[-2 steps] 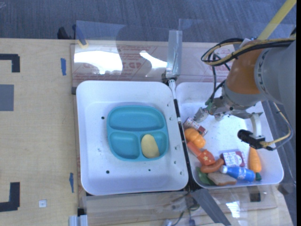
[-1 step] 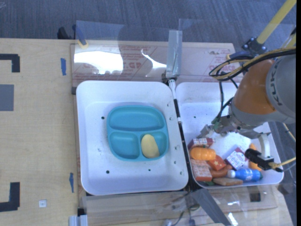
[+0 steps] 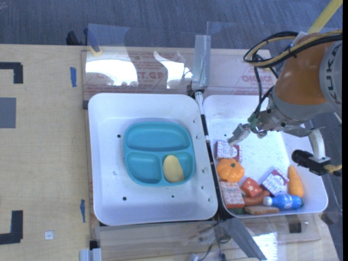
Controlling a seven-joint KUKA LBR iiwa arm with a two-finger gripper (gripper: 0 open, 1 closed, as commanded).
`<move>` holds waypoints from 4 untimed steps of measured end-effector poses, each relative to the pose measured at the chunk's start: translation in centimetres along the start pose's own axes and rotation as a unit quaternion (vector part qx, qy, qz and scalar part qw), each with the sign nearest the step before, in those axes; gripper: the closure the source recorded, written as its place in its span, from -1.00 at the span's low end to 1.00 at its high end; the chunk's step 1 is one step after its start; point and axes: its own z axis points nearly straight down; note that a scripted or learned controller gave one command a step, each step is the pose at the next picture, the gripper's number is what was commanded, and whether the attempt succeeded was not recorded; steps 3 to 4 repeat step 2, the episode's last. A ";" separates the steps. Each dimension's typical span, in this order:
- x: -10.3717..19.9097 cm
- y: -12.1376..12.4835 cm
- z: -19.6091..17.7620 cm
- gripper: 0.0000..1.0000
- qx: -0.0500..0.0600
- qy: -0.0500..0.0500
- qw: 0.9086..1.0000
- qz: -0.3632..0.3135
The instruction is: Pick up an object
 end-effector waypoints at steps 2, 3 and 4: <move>-7.3 2.1 -7.8 -1.00 0.003 -0.001 0.996 0.089; -7.3 2.1 -7.8 -1.00 0.003 -0.001 0.996 0.089; -7.3 2.1 -7.8 -1.00 0.003 -0.001 0.996 0.089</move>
